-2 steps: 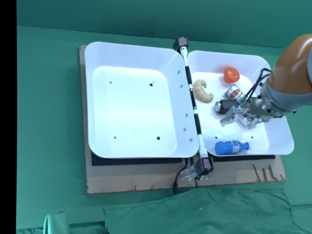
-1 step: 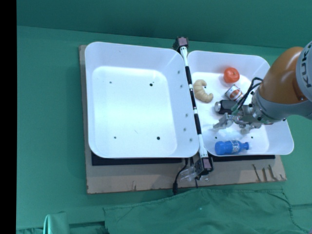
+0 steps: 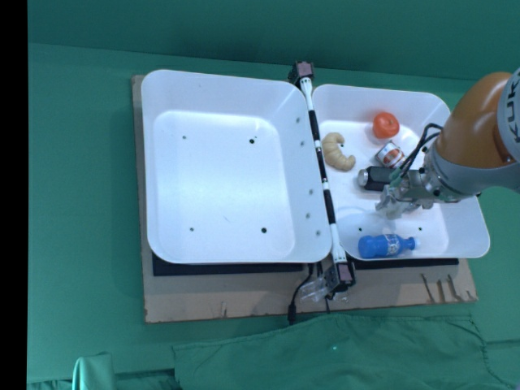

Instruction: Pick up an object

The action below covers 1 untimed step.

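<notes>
The gripper (image 3: 396, 203) hangs over the middle of the right bin (image 3: 463, 232), a shallow tray of smooth white plastic with rounded corners. I cannot tell how far it is open, or if it holds something. Near it, by the bin's front edge, a blue plastic bottle (image 3: 383, 245) lies on its side. A curved beige croissant (image 3: 339, 151) lies near the left wall. A round glossy orange object (image 3: 386, 124) and a small can (image 3: 390, 153) lie toward the back edge. The left bin (image 3: 219, 177) has a wide, smooth floor.
</notes>
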Available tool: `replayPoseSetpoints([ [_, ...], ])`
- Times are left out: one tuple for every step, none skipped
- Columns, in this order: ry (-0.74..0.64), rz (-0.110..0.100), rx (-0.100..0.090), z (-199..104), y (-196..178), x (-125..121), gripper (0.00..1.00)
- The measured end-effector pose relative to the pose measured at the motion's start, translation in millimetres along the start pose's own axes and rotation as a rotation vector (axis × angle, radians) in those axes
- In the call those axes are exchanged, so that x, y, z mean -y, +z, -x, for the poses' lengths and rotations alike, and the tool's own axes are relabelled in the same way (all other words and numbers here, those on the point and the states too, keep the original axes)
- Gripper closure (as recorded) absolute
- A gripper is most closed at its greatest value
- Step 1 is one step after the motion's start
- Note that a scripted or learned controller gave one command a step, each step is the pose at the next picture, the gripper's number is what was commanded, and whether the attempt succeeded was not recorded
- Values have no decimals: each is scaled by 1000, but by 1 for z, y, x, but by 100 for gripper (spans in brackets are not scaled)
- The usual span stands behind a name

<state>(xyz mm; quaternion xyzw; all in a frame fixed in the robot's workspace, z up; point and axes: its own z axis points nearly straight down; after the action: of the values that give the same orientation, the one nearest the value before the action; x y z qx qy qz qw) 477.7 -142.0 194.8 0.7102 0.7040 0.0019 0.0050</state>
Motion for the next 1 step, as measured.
replayPoseSetpoints([
  [-6,-6,-1,0,-42,1,100],
])
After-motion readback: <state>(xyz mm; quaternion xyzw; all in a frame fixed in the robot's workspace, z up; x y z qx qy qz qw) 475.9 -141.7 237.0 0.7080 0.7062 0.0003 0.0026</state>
